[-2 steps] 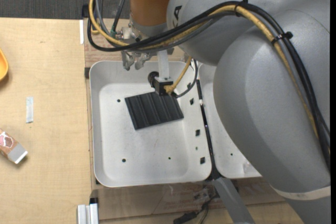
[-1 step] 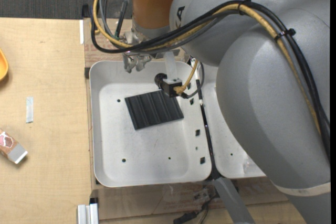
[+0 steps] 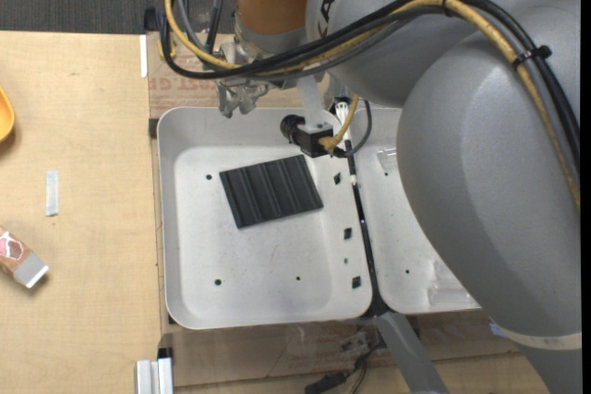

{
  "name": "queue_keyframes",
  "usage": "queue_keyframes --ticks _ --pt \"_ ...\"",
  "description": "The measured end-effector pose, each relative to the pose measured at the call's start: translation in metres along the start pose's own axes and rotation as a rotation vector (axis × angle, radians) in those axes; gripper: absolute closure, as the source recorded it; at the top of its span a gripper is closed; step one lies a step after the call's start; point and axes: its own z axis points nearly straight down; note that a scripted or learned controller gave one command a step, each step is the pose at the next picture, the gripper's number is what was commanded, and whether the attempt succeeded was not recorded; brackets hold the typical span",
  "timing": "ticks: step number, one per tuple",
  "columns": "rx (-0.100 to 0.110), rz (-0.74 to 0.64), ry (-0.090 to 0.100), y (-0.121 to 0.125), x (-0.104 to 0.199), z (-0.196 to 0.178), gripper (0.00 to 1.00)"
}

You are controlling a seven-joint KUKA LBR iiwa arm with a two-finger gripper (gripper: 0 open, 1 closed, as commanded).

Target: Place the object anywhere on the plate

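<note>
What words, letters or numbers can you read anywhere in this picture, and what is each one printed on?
"A": one black letter on the grey arm, cut off by the orange band, the rest hidden.
Faint reddish print on the cardboard behind the left bin: too blurred to read.
Red and white wrapper on the wooden bench: markings too small to read.

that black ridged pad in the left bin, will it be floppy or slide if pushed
The black ridged pad lies flat with straight edges, so probably fairly stiff. It looks thin, so likely light and hard to get fingers under. On the smooth white bin, it would likely slide, not roll.
</note>
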Motion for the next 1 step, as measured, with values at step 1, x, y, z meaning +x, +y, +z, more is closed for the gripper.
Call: queue_keyframes --ticks 1 --pt "0.003 -0.040 0.000 -0.0581 0.0123 -0.0431 1.00"
